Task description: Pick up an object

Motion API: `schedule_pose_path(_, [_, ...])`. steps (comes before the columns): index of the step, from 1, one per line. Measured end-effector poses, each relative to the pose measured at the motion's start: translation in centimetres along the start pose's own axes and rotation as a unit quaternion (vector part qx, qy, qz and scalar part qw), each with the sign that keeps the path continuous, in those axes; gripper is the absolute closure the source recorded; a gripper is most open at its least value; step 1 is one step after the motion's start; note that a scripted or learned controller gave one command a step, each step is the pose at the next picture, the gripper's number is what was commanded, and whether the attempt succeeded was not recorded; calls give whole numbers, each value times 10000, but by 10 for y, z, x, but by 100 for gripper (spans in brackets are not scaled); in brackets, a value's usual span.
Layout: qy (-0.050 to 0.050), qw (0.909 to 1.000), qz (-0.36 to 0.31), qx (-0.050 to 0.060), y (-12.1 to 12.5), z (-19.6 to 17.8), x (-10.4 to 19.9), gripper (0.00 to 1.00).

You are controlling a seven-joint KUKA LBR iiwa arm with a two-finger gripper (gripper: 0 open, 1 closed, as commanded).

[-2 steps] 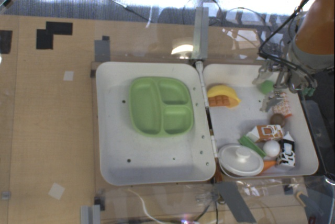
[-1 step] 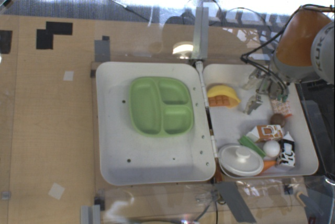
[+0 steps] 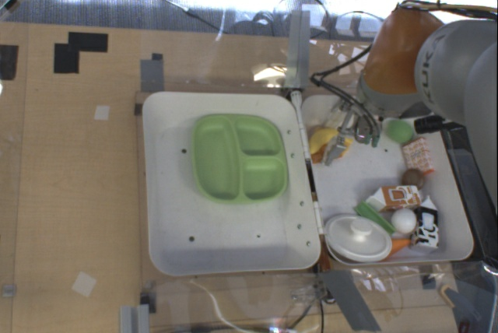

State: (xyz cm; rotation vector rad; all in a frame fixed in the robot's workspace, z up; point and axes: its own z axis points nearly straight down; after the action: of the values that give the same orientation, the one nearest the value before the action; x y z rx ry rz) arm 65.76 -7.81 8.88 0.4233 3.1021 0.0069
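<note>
Yellow obj (image 3: 321, 141) partly hidden by hand (image 3: 342, 146); grip unclear.

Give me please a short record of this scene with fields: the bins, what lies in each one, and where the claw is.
left bin: holds a green divided plate, lying flat near its middle
right bin: holds a yellow object, green ball, white lidded bowl, white ball, black-and-white item, small cartons
claw: low over the upper left part of the right bin, beside the yellow object
claw contents: cannot tell from this view
arm: reaches in from the right of the view
</note>
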Motion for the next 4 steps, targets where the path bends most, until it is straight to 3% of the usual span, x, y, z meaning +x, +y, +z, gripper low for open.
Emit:
schedule_pose_path(1, [-76, 9995, -295, 29, -71, -137, -15, 0])
schedule_pose_path(2, [-18, 9994, -342, 23, -104, -10, -14, 0])
schedule_pose_path(3, [-22, 9975, 703, 18, -94, -2, 46, 0])
schedule_pose_path(4, [-23, 9963, 864, 20, -121, -2, 50, 0])
